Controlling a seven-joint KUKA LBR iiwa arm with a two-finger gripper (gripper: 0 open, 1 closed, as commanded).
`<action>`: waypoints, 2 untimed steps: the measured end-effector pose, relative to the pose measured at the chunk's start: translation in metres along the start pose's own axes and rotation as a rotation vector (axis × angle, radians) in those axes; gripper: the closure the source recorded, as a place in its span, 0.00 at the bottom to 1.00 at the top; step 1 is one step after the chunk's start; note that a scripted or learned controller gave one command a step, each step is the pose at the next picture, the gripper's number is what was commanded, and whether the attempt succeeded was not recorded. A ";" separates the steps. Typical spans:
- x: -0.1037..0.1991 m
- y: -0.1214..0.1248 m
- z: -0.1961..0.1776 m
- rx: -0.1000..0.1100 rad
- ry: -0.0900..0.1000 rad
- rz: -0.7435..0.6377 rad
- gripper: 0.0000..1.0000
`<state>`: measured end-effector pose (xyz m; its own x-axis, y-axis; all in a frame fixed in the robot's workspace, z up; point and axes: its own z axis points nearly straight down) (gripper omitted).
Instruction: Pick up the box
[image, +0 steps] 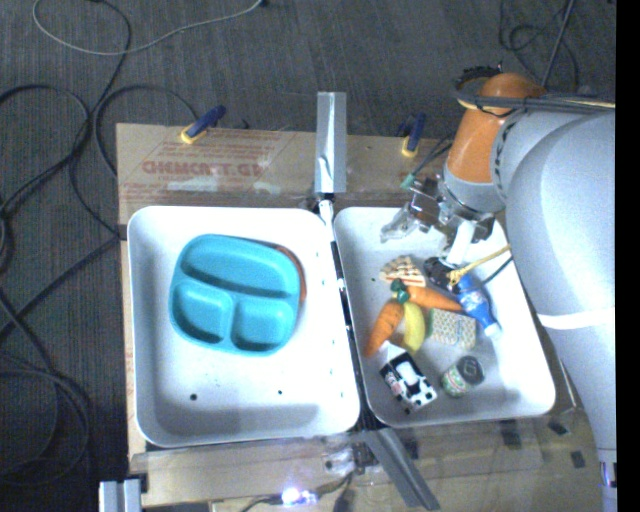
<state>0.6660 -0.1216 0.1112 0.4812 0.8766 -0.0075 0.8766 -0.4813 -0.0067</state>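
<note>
Camera view: the grey arm (560, 220) is seen entering from the right, its orange band (478, 135) above the wrist, over the upper part of the right bin (520, 400). The left bin (150, 400) is taken up by a blue divided tray (238, 292). In the right bin a cluster of small things is gathered: two carrots, one (381, 328) slanted at the left and one (434, 298) lying across, a yellow banana-like piece (413, 324), a blue bottle-like item (478, 310), a waffle-patterned piece (403, 268), a round dark tin (463, 375), and the box (408, 380), small, black and white, lying near the bin's front edge, just beside the lower end of the slanted carrot and apart from the tin.

The gripper (432, 222) is seen with its fingers spread fairly wide and nothing between them, held at the far end of the bin, well apart from the box.

The step in hand is judged to be the approach: no grasp has been made. For the next move, the gripper would have to be carried toward the bin's front edge, centred over the box, turned so the fingers straddle its narrower sides, lowered, and closed without the carrot being caught.
</note>
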 end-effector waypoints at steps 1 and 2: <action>0.000 0.000 0.000 0.000 0.000 0.000 0.00; -0.004 -0.023 0.024 -0.013 0.005 0.053 0.00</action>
